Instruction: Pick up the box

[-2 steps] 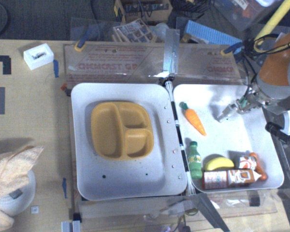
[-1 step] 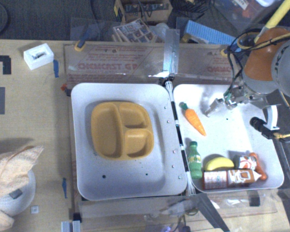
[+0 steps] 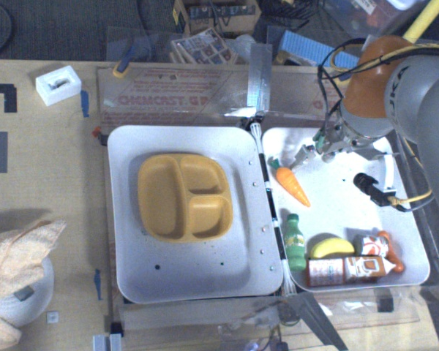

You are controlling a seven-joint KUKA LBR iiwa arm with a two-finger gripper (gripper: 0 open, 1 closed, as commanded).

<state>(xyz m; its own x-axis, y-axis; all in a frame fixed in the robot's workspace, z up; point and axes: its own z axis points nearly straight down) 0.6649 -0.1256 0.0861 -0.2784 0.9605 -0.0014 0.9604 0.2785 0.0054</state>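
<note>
1. The bench (image 3: 44,189) bears two white bins side by side, with a clear sheet behind them carrying faded red lettering too blurred to read.
2. The left bin (image 3: 132,269) holds a yellow divided tray (image 3: 184,196).
3. The arm (image 3: 417,93) reaches over the right bin (image 3: 336,189) from the right, an orange band above its wrist.
4. The box (image 3: 349,270) lies flat along the near wall of the right bin: long, red and white, its printed label not legible. A banana (image 3: 331,247) touches its far edge and a green bottle (image 3: 295,241) stands just left.
5. A carrot (image 3: 293,185) lies near the bin's left wall.
6. The pincer (image 3: 307,154) hangs just above the carrot, well apart from the box; I cannot tell how far open it is.
</note>
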